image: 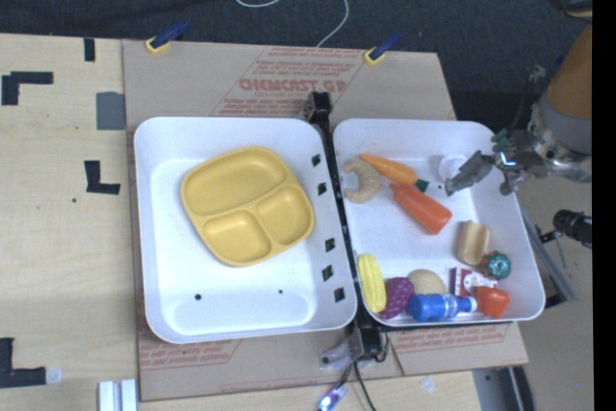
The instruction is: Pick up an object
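Red printing runs across the brown cardboard sheet [289,82] that lies under the two bins, just above the gap between them. It is upside down from this camera and partly blurred. The larger line may read "CHEMCAST GP", but the letters are too soft to be sure. Smaller red lines above and below it cannot be read. More red print shows on the same sheet along its lower left edge, below the left bin, also too small to make out. The blue bottle [438,307] in the right bin has a white label with no legible text.
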You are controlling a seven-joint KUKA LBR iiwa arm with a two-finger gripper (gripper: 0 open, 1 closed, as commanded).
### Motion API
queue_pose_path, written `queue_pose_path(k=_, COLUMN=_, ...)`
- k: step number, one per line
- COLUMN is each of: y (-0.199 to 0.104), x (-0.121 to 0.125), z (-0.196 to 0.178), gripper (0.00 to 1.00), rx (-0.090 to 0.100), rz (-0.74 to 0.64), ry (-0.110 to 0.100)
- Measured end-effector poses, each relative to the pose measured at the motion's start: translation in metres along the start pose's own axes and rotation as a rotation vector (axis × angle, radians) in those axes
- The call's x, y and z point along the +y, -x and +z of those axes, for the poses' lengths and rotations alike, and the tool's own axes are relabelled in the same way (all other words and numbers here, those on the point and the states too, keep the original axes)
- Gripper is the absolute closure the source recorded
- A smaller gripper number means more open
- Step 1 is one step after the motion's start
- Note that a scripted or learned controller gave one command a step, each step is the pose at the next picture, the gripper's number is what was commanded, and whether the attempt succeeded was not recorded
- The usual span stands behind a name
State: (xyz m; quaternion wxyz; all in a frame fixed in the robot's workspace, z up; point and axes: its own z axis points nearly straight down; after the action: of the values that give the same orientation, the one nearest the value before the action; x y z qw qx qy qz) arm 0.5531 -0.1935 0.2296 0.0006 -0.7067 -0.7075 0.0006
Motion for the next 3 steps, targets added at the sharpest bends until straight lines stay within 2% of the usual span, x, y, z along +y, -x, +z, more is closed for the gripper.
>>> queue_pose_path(k=1, y=-0.077, x=-0.018, z=0.152, gripper=0.0, rx=0.002, rz=-0.004, ry=-0.004)
queue_pose_path(k=2, y=-0.114, x=-0.067, z=0.041, gripper=0.0, rx=0.002, rz=-0.002, ry=0.0)
queue_pose_path(k=3, y=-0.095, x=-0.07, z=0.15, gripper=0.0, rx=0.0, rz=0.001, ry=-0.002)
